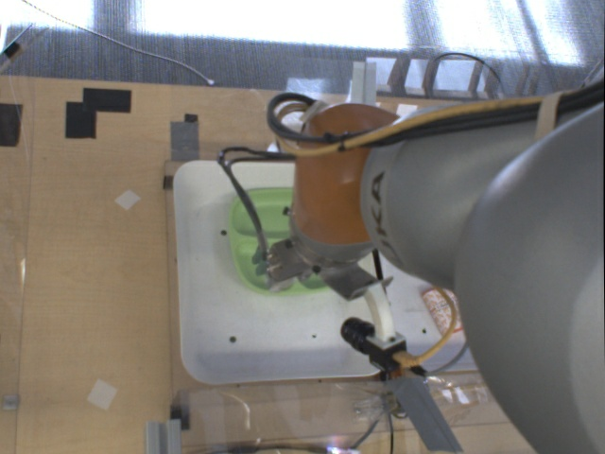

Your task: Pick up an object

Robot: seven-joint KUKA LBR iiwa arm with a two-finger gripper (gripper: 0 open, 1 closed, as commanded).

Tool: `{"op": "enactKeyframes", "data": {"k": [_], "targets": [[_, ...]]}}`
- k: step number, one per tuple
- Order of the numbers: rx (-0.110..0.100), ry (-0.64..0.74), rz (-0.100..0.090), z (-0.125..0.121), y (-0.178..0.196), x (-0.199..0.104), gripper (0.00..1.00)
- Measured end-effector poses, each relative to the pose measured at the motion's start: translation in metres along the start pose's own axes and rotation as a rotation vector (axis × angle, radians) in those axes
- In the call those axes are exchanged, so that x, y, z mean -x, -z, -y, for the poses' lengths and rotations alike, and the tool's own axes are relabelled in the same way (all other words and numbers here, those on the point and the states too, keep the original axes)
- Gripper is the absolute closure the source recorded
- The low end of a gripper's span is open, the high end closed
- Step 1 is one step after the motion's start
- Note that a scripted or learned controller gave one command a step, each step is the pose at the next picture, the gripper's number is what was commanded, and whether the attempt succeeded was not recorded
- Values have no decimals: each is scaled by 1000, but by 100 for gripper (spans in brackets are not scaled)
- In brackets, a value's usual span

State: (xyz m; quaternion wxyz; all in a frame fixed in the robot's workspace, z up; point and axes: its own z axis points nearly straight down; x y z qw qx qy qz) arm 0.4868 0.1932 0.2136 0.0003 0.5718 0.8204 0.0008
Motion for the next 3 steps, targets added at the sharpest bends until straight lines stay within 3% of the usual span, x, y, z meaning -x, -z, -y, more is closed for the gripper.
{"op": "enactKeyframes", "data": {"k": [1, 2, 3], "targets": [[2, 666, 0, -15, -29, -17, 100], [2, 211, 0, -15, -14, -40, 100], [6, 216, 0, -17, -3, -39, 100]]}}
